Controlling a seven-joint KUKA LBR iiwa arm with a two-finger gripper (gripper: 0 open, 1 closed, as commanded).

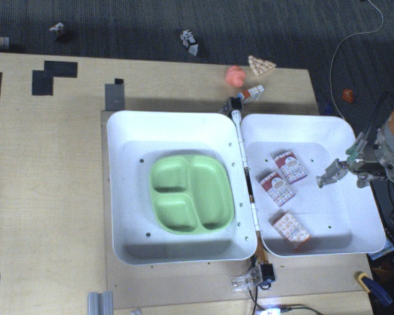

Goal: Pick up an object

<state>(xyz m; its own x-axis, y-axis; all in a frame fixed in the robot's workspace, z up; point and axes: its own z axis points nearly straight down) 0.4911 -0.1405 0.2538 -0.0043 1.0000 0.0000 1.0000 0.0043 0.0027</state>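
- Jaws of the gripper are seen parted, nothing held.
- Nearest small carton should be approached squarely, then the jaws closed across its narrow sides.

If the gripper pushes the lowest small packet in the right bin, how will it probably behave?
The lowest packet lies flat, so it would probably slide on the smooth right bin, not roll. It looks thin and light, so the gripper may struggle gripping it.

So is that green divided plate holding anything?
Empty. The green plate lies flat in the left bin, and all three compartments show bare green.
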